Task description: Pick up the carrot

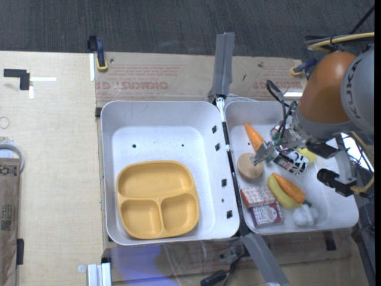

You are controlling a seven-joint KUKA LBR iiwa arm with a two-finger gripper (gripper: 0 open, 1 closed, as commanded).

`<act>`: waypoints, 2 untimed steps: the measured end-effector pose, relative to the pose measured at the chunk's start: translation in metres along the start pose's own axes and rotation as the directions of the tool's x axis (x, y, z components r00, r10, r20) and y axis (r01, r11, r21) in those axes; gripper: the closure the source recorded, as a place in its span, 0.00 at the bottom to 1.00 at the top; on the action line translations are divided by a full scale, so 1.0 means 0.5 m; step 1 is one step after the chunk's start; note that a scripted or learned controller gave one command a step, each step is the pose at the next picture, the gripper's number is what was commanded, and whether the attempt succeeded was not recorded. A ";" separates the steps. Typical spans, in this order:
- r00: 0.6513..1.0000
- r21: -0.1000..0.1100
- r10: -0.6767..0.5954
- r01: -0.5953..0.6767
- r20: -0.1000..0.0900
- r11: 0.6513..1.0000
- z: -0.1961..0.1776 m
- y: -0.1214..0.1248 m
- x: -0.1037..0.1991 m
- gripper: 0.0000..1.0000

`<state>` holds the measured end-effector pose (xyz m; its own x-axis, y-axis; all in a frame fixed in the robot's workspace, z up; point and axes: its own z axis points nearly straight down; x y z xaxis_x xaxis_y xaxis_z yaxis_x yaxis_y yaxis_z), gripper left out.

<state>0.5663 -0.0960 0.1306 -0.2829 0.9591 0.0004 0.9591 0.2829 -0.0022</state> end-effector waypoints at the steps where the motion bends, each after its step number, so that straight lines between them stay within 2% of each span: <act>1: 0.994 -0.022 0.108 -0.108 0.004 0.994 0.016 -0.025 -0.004 0.00; 2: 0.979 -0.038 0.202 -0.201 0.006 0.979 0.047 -0.054 0.007 0.00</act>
<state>0.5395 -0.1002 0.1072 -0.0837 0.9965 -0.0064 0.9958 0.0839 0.0362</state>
